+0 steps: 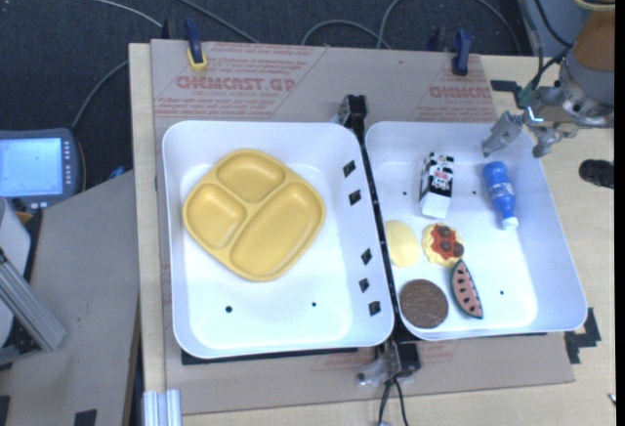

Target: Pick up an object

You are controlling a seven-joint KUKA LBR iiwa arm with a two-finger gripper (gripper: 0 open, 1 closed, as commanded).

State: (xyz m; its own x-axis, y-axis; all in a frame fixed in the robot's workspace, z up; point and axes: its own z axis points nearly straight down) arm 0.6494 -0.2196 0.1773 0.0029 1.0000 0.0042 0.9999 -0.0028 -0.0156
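The right bin (547, 248) holds a blue bottle (499, 192) lying flat, a black-and-white carton (438, 184), a pale yellow round piece (401, 241), a small pizza toy (442, 243), a brown cookie (424, 303) and a watermelon slice (466, 288). My gripper (524, 135) hangs above the bin's far right corner, just beyond the bottle's cap end. Its fingers are spread and hold nothing.
The left bin (195, 307) carries a yellow divided plate (254, 213). Black clips (354, 107) run along the seam between the bins. Blue clamps (194, 43) pin the board at the back. A monitor (34, 163) stands off the bench at left.
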